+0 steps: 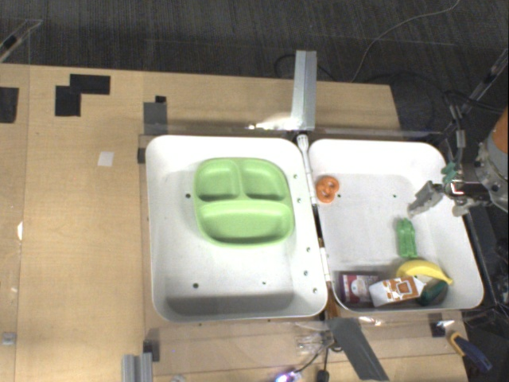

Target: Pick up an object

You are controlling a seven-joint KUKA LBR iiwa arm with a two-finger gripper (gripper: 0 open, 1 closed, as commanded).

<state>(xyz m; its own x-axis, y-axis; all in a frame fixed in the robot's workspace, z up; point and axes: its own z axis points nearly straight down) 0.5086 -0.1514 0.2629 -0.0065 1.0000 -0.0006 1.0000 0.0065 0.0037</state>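
My gripper (440, 204) hangs at the right side of the right bin (374, 153), its fingers spread open with nothing between them. Just below it and a little left lies a small green object (406, 238). In the bin's front right corner sit a yellow banana (425, 271), a brown-and-white carton (395, 290), a dark packet (357, 285) and a dark green item (436, 293). A small orange object (327, 187) rests near the bin's left wall.
The left bin (171, 285) holds a light green divided plate (242, 200). A metal post (305, 94) stands behind the divide between the bins. Cables and arm parts crowd the right edge beyond the right bin.
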